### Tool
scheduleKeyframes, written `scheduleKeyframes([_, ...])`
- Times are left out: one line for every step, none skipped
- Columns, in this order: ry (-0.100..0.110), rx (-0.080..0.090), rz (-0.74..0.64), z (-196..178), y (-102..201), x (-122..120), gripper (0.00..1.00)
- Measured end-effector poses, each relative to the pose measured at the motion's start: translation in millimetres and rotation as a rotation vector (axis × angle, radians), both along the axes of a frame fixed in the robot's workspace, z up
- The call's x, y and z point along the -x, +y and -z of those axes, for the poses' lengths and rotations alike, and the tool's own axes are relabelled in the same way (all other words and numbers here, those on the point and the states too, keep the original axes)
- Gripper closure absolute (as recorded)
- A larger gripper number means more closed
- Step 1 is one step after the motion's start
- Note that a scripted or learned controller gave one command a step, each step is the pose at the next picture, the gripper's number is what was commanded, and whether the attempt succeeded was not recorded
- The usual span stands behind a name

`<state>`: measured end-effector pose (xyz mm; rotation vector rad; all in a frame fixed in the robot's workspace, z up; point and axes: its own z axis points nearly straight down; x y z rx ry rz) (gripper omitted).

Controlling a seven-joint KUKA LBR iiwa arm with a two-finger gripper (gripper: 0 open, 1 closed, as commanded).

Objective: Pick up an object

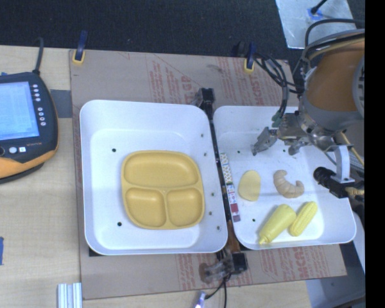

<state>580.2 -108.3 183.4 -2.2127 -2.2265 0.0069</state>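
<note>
Two white bins [96, 172] sit on brown cardboard [147, 76] printed with faint red lettering. The left one holds a yellow tray [162, 188]; the right holds a pale yellow chip [249, 185], a tan shrimp [287, 184], a yellow bottle [275, 222] and yellow corn [303, 217]. The arm [333, 82] is grey with an orange band, and the pendant [16, 124] is black and orange with a blue-white screen.

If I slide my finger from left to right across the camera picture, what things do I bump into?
Tablet controller → yellow divided plate in the left bin → pale yellow slice → yellow bottle → corn cob.
</note>
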Motion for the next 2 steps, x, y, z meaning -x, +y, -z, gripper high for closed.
scheduleKeyframes([0.001,0.000,0.000,58.1,13.2,37.2,0.00])
scheduleKeyframes([0.001,-0.001,0.001,92.4,9.6,40.9,0.00])
